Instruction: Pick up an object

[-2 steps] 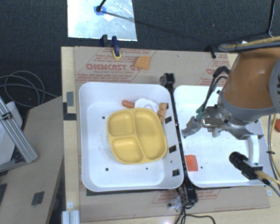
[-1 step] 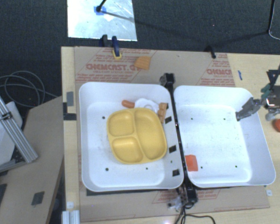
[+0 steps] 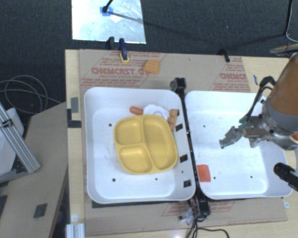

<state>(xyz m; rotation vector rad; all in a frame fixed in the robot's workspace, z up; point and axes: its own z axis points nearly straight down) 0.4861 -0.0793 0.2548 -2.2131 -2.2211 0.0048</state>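
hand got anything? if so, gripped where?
Nothing visibly held. The hand hovers over bare floor in the right bin; the orange block lies apart, near that bin's lower left corner.

Right bin mostly open floor; left bin crowded.

Right bin (image 3: 223,108): only an orange block (image 3: 203,172) at the near-left corner, rest bare under the gripper (image 3: 227,139). Left bin (image 3: 97,148): yellow divided tray (image 3: 144,145) covers the middle; a sausage-like piece (image 3: 136,110), white item (image 3: 155,111) and brown piece (image 3: 173,118) crowd its far edge. Open strips run along the left and near walls.
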